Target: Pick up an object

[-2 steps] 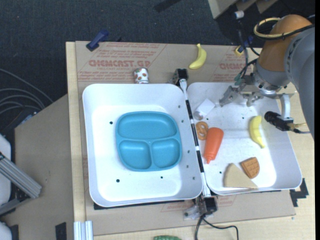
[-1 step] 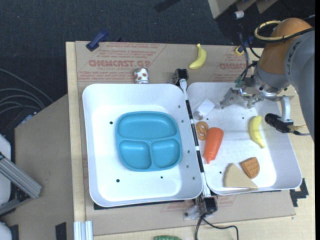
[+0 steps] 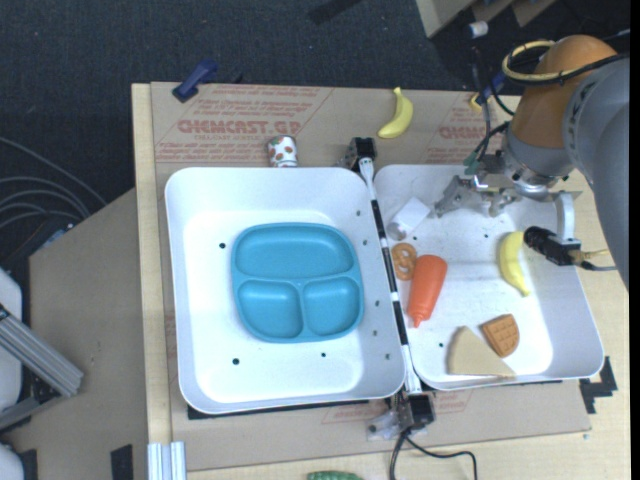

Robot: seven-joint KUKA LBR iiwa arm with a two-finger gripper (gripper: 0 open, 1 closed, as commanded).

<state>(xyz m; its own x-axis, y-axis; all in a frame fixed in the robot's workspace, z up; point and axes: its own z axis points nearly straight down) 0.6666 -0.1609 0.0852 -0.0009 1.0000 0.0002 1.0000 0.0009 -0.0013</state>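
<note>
Reaching in from the right, the grey arm (image 3: 590, 98) holds its gripper (image 3: 478, 190) over the far part of the right bin (image 3: 585, 313); whether the pincer is released or clenched cannot be told. Below it lie a banana (image 3: 514, 261), an orange carrot (image 3: 427, 288), a pretzel (image 3: 403, 259), a brown bread piece (image 3: 501, 334) and a tan wedge (image 3: 472, 354). The left bin (image 3: 190, 268) carries a blue divided tray (image 3: 297, 280). A second banana (image 3: 397, 116) rests on the bench beyond the bins.
</note>
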